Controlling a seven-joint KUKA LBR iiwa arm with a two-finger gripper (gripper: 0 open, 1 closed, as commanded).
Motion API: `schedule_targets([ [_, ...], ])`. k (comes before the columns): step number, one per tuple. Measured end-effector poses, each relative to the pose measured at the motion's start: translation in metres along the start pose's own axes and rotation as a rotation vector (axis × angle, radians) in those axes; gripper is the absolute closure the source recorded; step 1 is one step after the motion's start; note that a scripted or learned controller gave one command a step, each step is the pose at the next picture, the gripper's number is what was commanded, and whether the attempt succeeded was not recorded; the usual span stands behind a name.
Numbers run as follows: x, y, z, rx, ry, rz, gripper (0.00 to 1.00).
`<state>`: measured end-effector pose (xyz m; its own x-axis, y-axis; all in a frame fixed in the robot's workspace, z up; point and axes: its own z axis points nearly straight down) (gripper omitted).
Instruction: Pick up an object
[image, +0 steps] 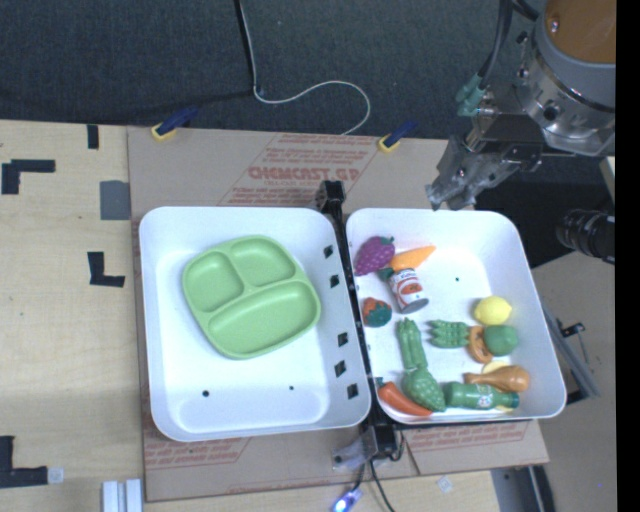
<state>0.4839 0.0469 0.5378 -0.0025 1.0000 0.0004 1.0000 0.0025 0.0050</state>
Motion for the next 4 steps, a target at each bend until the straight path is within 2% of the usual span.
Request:
schedule_targets([
  [1, -0.046, -0.002, 0.117, 0.02, -0.002, 0.006, 1.0],
  [2, 0.041, 0.014, 0.074, 0.002, 0.001, -0.008, 1.0],
  [3, 0.092, -0.002, 0.121, 0.012, -0.001, -0.005, 1.0],
  [4, 0.033, 0.0, 0.087, 0.003, -0.002, 0.006, 1.0],
])
